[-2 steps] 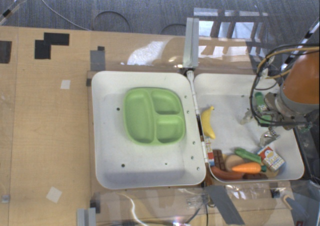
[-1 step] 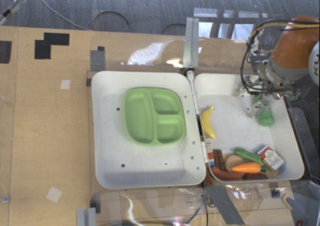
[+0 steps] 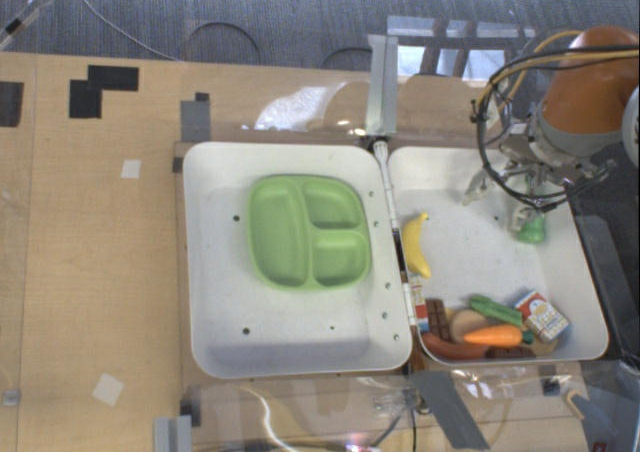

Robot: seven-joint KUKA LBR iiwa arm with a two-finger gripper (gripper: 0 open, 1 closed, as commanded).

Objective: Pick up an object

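Front pile: bottom corner of the right-hand shallow white bin [image 3: 590, 335] has a heap of toy food, with an orange carrot [image 3: 494, 336], a long green vegetable piece [image 3: 496, 310], a tan rounded lump [image 3: 463, 323], a dark brown sausage-looking thing [image 3: 458, 349] and a small colourful printed carton [image 3: 543, 316], all touching or overlapping.
Banana: small yellow plastic banana [image 3: 415, 247] lies alone along the right bin's left wall, well apart from the heap.
Green tray: pale green plastic plate with three compartments [image 3: 307, 231] sits flat in the middle of the left-hand shallow white bin [image 3: 215, 330].
Arm: grey arm with the orange band [image 3: 590, 90] comes in from the right and hangs over the far right part of the right bin.
Gripper: two-finger gripper [image 3: 524, 202] points down into that bin; honestly can't tell how far apart it is, cables and metal bits blur it.
Target-ish object: small green rounded toy [image 3: 531, 230] is right under the gripper tip, touching or nearly, near the bin's right wall. Can't say if it's actually gripped.
Bench: light wooden bench top [image 3: 90, 270] with black square markers [image 3: 102, 87] at the far left.
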